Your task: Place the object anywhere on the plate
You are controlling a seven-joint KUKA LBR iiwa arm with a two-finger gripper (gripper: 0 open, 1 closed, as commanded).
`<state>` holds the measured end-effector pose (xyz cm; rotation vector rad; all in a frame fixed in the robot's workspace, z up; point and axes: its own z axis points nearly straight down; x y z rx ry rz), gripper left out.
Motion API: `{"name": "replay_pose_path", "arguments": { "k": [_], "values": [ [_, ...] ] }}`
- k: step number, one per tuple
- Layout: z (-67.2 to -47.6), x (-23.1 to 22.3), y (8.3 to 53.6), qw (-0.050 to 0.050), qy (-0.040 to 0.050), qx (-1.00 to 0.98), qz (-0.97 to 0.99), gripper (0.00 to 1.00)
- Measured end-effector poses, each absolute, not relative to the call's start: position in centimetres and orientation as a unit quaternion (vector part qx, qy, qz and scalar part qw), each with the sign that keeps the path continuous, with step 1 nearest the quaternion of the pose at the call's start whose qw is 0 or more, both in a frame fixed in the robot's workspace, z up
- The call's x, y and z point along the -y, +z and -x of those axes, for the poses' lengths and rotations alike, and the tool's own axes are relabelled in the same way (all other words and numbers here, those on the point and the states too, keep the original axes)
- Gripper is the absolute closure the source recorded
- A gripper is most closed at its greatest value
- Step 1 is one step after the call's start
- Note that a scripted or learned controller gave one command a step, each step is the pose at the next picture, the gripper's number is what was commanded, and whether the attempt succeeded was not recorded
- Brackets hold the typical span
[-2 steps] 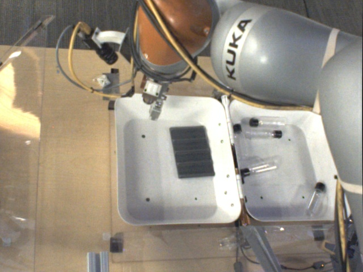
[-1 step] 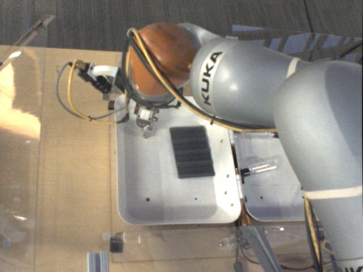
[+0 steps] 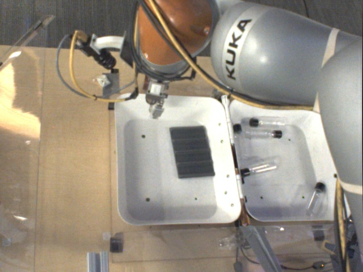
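The plate (image 3: 193, 151), a dark ribbed slab, lay flat in the middle of the left bin (image 3: 130, 203). Clear tubes with black caps (image 3: 265, 134) lay scattered in the right bin (image 3: 283, 211). The jaws (image 3: 155, 110) hung over the left bin's far edge, near the plate but apart from it; whether they gripped anything could not be told. Judging by this, the placing step seemed in hand, calling next for a short shift over the plate.
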<state>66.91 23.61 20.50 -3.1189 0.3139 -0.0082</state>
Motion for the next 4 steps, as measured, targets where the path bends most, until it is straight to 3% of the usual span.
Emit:
{"name": "replay_pose_path", "arguments": {
  "k": [2, 3, 4],
  "values": [
    [-67.0, -23.9, 22.7, 0.01, -0.0048, -0.102, 0.995, 1.0],
    [-66.0, -23.7, 10.7, 0.003, -0.0002, -0.311, 0.95, 1.0],
    [-66.9, -23.5, 20.2, 0.004, -0.0025, -0.179, 0.984, 1.0]
  ]
}}
